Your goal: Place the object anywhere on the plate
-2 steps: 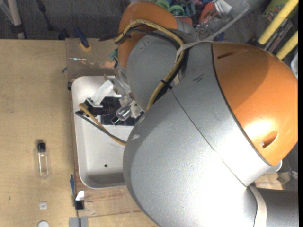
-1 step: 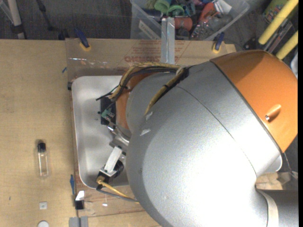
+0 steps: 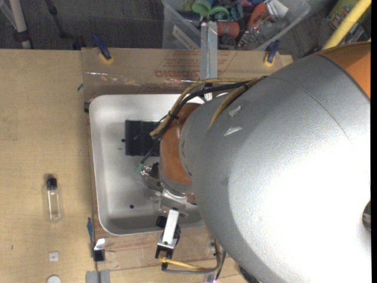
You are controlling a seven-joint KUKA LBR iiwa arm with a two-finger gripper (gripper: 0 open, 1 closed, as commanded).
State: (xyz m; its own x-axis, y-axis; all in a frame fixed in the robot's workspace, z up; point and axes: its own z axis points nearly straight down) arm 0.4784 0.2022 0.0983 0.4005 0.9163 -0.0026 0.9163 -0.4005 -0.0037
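One dark, flat object [image 3: 140, 137] lies in the far part of the white bin [image 3: 109, 175], partly under the arm [image 3: 283, 175]; whether it is the plate or the thing to place cannot be told. Just beside it the gripper [image 3: 154, 178] hangs low over the bin floor (whether it is parted or closed cannot be told). Well apart, a clear vial [image 3: 53, 199] lies on the desk [image 3: 35, 128] to the left.

Flat black square obj [image 3: 140, 137] lies in white bin [image 3: 109, 158], near its far-left corner, partly hidden by arm.
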